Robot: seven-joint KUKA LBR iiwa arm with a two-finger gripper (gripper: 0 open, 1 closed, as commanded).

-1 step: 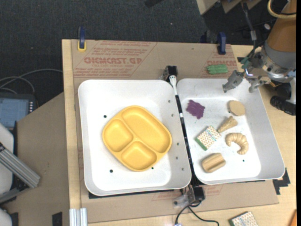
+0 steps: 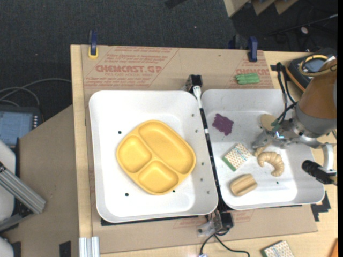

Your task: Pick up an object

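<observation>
Hand (image 2: 266, 140) low in right bin (image 2: 252, 197), just above croissant (image 2: 271, 160); grip width unreadable. Likely lining up a grab. Purple scrap (image 2: 223, 123), bun (image 2: 243, 184) lie near.

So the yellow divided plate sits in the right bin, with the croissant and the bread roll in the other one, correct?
Not quite. The camera view shows the yellow divided plate in the left bin. The croissant and bread roll lie in the other one, the right bin.
</observation>
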